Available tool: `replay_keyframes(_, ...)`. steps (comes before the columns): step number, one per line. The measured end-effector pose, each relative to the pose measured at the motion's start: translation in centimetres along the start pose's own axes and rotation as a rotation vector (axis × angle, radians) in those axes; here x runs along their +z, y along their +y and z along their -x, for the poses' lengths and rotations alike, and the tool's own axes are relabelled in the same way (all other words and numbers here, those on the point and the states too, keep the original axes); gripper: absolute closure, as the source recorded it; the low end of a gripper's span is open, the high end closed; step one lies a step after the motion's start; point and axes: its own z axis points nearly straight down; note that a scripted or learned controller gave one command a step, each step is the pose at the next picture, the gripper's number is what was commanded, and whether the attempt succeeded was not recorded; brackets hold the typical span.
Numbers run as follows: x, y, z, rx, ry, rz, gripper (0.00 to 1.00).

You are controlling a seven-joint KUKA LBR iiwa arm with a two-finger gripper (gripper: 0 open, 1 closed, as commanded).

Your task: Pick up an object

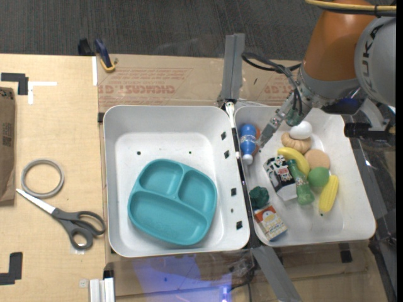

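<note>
We see the left bin (119, 137) holding a teal divided plate (173, 200), while the right bin (352, 212) holds a clutter of toy food: corn (329, 194), banana (294, 158), a white egg (301, 130) and a blue bottle (247, 141). The gripper (284, 117) hangs over that bin's upper part beside the egg, and we cannot tell whether it is released or clenched.

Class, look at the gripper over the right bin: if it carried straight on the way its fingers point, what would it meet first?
The gripper points down-left toward the blue bottle, so probably that bottle first; depth is hard to judge, so it might hit the bin floor just before it.
</note>
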Motion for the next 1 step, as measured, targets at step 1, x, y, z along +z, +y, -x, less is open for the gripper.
replay_keyframes(1, 9.23, -5.09, 1.79, 0.253, 0.002, -0.002, 0.00)
